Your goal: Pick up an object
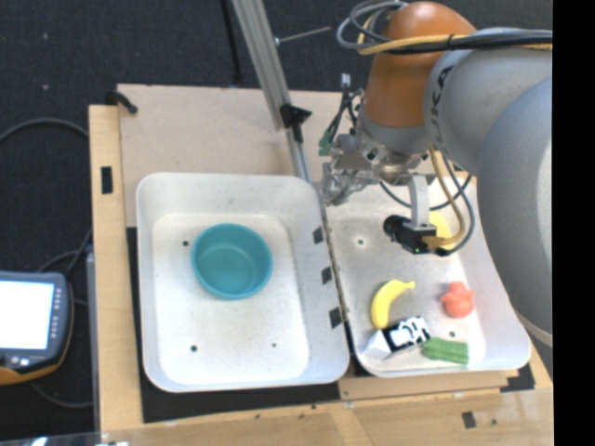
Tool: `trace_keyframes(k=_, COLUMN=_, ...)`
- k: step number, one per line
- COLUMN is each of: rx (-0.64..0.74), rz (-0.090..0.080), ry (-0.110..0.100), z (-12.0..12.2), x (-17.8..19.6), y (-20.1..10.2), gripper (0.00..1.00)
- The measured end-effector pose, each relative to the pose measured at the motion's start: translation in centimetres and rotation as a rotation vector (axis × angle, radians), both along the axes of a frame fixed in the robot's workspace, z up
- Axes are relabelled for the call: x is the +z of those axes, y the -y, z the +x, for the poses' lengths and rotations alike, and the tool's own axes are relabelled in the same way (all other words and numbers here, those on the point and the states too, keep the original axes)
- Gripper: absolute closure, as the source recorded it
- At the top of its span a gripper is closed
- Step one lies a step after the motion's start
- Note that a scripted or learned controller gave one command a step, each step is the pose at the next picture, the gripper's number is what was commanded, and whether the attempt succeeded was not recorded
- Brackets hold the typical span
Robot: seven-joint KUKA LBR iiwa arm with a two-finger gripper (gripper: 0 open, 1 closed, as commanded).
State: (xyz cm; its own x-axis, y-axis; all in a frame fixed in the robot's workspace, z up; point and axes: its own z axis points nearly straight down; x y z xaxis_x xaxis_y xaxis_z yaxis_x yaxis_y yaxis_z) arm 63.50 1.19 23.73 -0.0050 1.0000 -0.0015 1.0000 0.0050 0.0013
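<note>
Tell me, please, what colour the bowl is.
The bowl is teal, seen best in the camera view.

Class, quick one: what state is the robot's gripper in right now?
Gripper: cannot be told from this view; it sits above the far left corner of the right bin.

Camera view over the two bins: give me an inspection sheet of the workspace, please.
Surface: tan bench bearing left bin and right bin, side by side.
Job's things: teal bowl in the left bin; banana, orange toy, green piece and black-and-white item at the right bin's near end.
Clutter: nothing seen.
Hand: hand over the right bin's far left corner, apart from the toys.
Cables: grey loops by the wrist; black cable on the floor, left.
Surroundings: metal rail slanting toward the bins; screen pendant at left; dark floor.
</note>
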Motion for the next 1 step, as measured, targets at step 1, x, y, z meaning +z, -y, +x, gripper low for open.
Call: trace_keyframes(k=1, rx=0.003, rz=0.004, ry=0.002, z=1.92, x=1.01, y=-5.75, gripper=1.0)
